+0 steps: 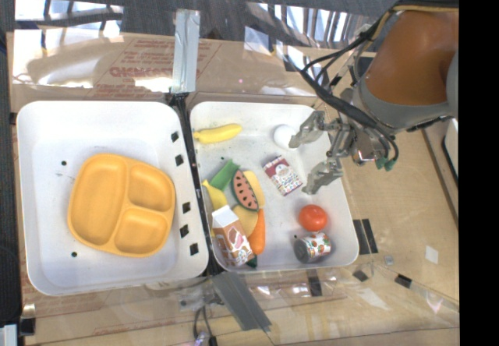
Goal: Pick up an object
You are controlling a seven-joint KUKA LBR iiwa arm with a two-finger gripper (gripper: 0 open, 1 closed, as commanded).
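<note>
Bins: two white ones, left bin [39,204] and right bin [257,112]
Trays: one, a yellow divided tray [121,203]
Bananas: one banana [217,133]
Watermelon slices: one watermelon slice [246,190]
Tomatoes: one red tomato [313,217]
Carrots: one orange carrot [257,233]
Cartons: two, a juice carton [231,237] and a small red packet [283,175]
Cans: one small can [313,247]
White eggs: one white egg [281,134]
Green pieces: one green piece [222,175]
</note>
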